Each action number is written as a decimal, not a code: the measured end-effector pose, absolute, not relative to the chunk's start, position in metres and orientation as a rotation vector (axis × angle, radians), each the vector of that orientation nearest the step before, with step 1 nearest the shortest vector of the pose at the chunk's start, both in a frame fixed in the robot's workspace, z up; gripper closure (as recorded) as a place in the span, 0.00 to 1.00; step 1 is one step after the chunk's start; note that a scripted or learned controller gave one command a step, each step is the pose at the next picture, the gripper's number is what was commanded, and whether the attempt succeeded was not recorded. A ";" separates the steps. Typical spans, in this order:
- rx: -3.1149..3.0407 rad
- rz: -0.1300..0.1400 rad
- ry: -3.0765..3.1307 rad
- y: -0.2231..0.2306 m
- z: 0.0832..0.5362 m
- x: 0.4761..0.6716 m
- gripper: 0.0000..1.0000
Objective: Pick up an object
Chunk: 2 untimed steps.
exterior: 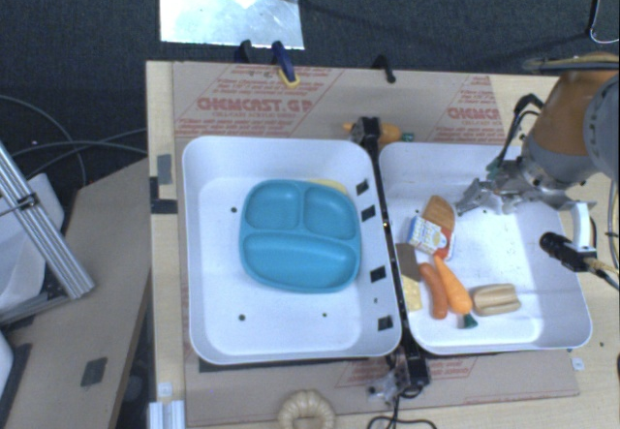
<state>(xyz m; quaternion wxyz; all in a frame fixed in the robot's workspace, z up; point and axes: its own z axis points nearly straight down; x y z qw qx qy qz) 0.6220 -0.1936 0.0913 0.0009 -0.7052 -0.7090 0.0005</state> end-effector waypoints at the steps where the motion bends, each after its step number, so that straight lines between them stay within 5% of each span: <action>1: -2.217 -0.001 -2.228 -0.193 0.085 0.623 0.00; 2: -2.218 -0.005 -2.233 -0.193 0.097 0.624 1.00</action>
